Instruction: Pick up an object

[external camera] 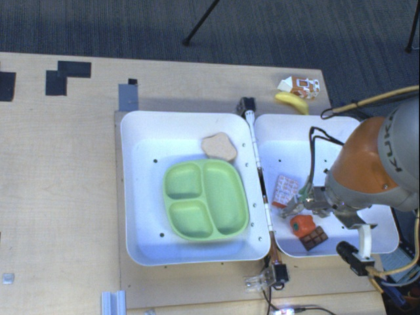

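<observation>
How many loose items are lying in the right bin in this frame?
3: a pink-checked packet near the middle, a red-orange toy below it, and a dark brown block beside that toy. The arm covers part of the right bin, so more may be hidden.

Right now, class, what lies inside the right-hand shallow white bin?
Inside the right-hand white bin: a red-and-white checked packet, a small red-orange object and a dark brown block. The grey arm covers the bin's right part.
</observation>
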Tool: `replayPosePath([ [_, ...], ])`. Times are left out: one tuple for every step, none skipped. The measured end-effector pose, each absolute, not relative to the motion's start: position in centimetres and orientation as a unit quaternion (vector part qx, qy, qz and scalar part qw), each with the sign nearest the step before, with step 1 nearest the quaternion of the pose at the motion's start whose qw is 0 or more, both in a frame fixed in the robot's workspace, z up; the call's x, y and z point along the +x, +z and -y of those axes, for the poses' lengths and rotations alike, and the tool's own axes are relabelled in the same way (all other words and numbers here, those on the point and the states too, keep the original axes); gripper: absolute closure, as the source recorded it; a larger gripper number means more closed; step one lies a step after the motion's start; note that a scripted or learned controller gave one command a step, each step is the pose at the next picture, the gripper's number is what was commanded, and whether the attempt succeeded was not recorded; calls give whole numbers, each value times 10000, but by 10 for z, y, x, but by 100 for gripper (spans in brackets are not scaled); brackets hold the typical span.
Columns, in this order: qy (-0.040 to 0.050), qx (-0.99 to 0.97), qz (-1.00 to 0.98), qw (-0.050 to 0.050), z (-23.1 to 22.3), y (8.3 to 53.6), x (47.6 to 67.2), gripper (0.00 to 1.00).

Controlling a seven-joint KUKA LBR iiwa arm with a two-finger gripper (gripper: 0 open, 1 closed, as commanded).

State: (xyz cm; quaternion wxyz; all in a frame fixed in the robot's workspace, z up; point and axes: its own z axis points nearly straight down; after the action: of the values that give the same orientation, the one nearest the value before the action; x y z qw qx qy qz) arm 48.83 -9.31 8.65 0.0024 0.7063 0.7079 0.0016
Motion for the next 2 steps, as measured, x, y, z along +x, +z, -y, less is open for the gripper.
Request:
replayPosePath([
  [36,7055,-7087,43,93,98,490,100],
  [19,7052,-7090,8,12,221,520,100],
])
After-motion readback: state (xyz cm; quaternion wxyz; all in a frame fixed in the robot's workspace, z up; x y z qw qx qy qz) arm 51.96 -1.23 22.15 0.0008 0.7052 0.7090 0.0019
